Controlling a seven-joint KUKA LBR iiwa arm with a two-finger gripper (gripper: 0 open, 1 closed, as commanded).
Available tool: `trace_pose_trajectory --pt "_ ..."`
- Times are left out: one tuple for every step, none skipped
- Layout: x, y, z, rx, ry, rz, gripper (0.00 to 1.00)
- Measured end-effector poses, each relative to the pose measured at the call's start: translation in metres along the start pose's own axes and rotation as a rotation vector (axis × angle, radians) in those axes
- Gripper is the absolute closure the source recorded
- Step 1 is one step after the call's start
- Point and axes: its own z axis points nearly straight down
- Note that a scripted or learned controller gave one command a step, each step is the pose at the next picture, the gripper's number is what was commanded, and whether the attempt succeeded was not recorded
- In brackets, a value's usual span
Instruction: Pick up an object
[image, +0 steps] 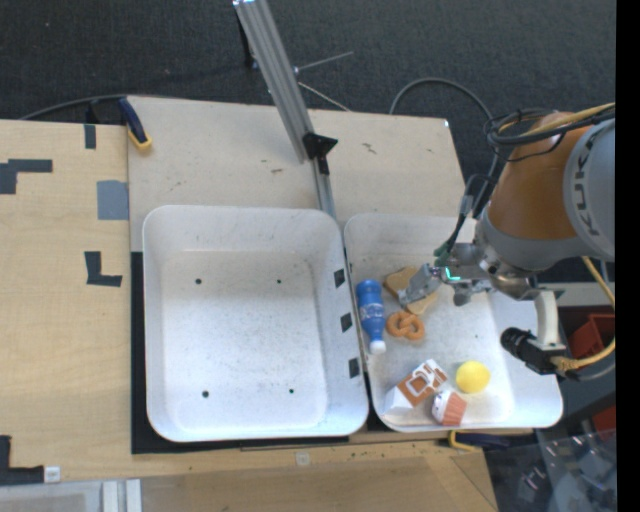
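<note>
The objects sit in the right bin (520, 400), clustered toward its left and near side. A blue bottle (371, 312) lies lengthwise along the left wall, white cap pointing to the near edge. Just beside it rests a pretzel-shaped brown piece (405, 326), and above that a tan lump (402, 280). Down at the near end, an orange-and-white carton (423, 382) lies tilted, a small orange-and-white cup (449, 406) touching it, and a yellow ball (472, 377) just to the right. The gripper (425, 290) hovers low over the tan lump and pretzel, grey fingers pointing left; whether they are apart or closed, I cannot tell from this angle. The arm (545, 200) comes in from the right, orange band bright. The left bin (160, 300) lies alongside, on the wooden bench (60, 330).
</note>
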Motion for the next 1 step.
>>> trace_pose_trajectory --pt "-0.0005 0.0038 0.0630 0.006 -0.001 0.001 0.00"
